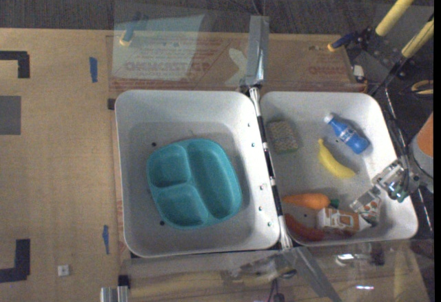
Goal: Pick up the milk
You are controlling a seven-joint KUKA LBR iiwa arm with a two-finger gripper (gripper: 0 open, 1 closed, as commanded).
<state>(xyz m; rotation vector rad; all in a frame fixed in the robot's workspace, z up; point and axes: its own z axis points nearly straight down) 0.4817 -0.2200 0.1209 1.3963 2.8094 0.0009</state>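
My gripper (pixel 377 192) hangs low at the right bin's (pixel 386 114) near corner, fingers apart and grasping nothing, lined up over the milk (pixel 339 220) lying beside the carrot (pixel 308 201).

Tan desk (pixel 55 176) has two white bins sitting side by side, left bin (pixel 131 225) and right bin (pixel 386 111), plus bits of blue tape (pixel 93 69) and black tape (pixel 17 63) on the left.
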